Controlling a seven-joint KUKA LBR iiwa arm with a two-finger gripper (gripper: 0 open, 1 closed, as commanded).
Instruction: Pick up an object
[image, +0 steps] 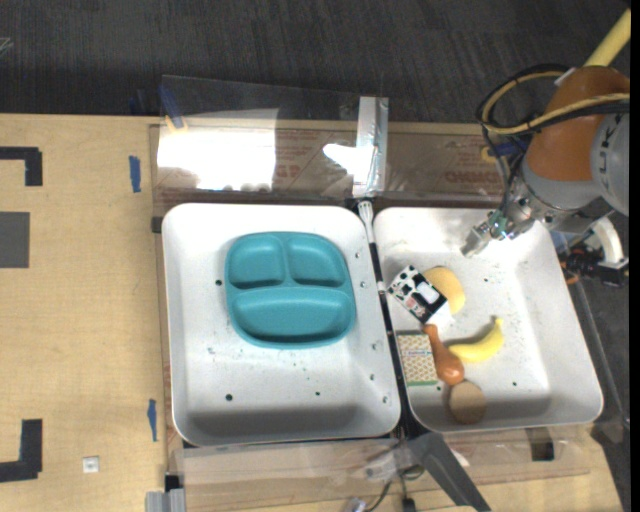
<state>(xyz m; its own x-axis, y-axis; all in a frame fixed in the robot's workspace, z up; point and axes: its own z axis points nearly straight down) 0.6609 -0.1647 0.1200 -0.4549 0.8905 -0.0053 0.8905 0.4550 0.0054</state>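
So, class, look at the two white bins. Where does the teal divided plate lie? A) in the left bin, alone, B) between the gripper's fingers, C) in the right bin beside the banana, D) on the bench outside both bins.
A: the teal divided plate lies flat in the left bin, while the banana sits in the right bin.

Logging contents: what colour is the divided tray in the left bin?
Teal blue; the tray shows clearly in the camera view.
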